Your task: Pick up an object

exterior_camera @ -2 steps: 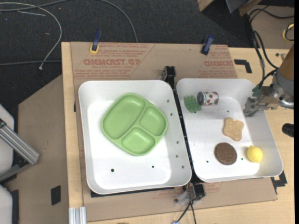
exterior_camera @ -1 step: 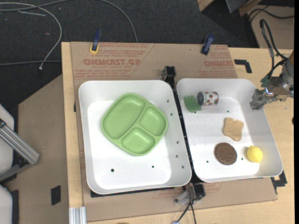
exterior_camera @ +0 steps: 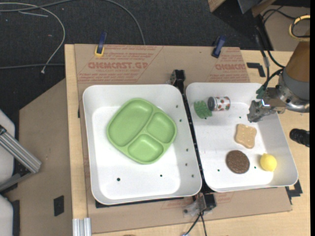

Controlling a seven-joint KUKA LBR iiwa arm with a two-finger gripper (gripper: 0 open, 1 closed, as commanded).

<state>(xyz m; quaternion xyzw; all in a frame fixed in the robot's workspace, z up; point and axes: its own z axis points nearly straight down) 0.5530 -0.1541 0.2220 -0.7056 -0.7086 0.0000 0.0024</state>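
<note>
Cardboard bench (exterior_camera: 123,65) bears two bins; hand (exterior_camera: 256,113) grip state unclear.

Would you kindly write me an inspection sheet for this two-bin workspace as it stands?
Surface: left bin and right bin side by side on a cardboard sheet.
Job's things: right bin holds can, green item, toast, brown cookie, lemon.
Clutter: green divided plate in left bin.
Grippers: claw over right bin's far right side, above the toast.
Cables: thin cable on dark floor.
Surroundings: blue clamps on the cardboard's far edge.
</note>
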